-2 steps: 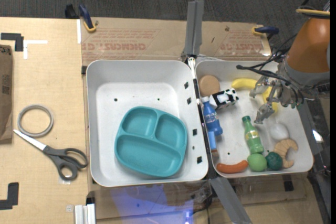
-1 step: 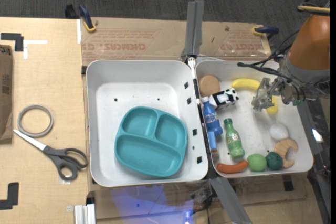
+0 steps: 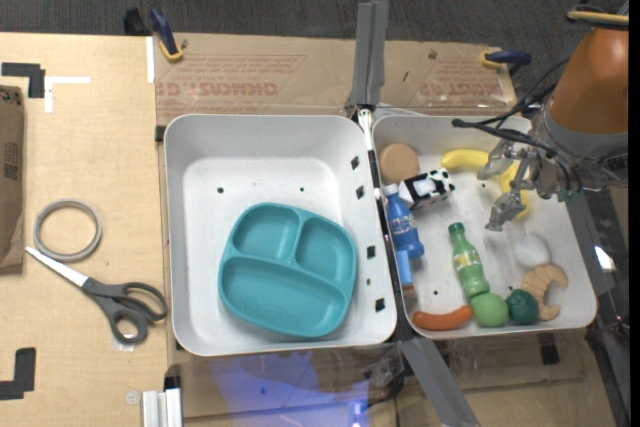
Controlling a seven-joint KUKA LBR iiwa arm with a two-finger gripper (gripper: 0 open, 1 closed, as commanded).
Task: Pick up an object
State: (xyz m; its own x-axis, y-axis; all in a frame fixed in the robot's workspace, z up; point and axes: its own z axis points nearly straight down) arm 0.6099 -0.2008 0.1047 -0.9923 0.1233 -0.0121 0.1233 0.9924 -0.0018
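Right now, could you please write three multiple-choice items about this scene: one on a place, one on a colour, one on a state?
1. Where does the divided plate lie?
A. in the left bin
B. in the right bin
C. on the bench beside the scissors

2. What colour is the bottle near the middle of the right bin?
A. red
B. green
C. white

3. How is the green bottle posed?
A. standing upright
B. lying on its side
C. held between the jaws of the gripper

Answers:
1. A: the teal plate rests on the left bin's floor.
2. B: its body and cap are green.
3. B: it lies flat on the bin floor, apart from the gripper.
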